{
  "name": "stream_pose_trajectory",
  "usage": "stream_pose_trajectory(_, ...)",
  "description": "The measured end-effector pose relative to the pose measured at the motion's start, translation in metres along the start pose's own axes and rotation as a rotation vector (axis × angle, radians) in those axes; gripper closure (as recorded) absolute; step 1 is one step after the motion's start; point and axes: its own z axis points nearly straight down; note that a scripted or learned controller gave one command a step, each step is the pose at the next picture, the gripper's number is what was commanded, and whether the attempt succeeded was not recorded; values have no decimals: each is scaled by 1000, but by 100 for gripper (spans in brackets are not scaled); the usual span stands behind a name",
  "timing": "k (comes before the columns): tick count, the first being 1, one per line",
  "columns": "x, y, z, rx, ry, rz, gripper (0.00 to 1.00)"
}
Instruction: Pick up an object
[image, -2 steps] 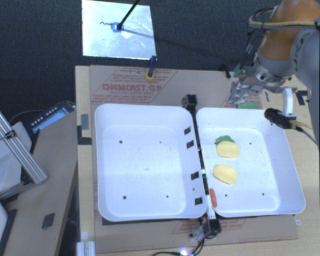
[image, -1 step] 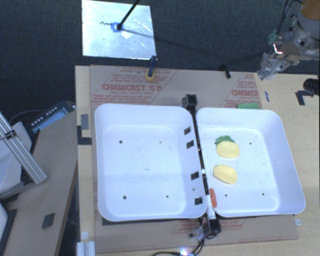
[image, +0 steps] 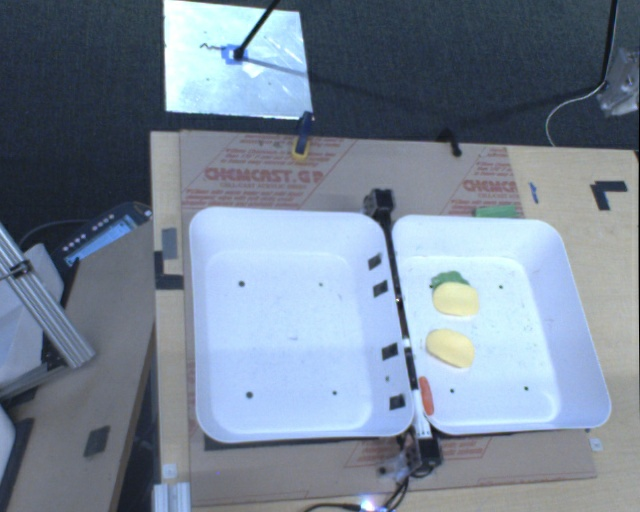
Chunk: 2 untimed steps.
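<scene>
Orange piece (image: 427, 395) lies at the right bin (image: 570, 300) 's seven o'clock edge.
Two yellow pieces (image: 451, 348) sit toward its nine o'clock side; end effector state: cannot tell.

Left bin (image: 290, 330): white, smooth, looks like moulded plastic, faint sheen, small dark specks.
Right bin (image: 535, 330): same white smooth plastic look, lightly speckled with dirt.
Upper yellow object (image: 455, 298): smooth, matt yellow surface, with a green piece (image: 449, 279) at its top edge.
Lower yellow object (image: 450, 348): smooth, softly glossy yellow.
Orange piece (image: 427, 395): small, smooth, bright.
Table (image: 420, 165): flat tan board, matt, cardboard-like, with red print.
Sheet (image: 236, 58) beyond table: silvery, reflective, metal-like.
Floor (image: 80, 100): dark, rough, carpet-like texture.
</scene>
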Motion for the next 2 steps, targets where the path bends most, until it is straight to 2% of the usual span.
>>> stream_pose_trajectory(1,-76,-4,-12,13,0,5,100)
stream_pose_trajectory(2,-72,-63,-12,15,4,0,100)
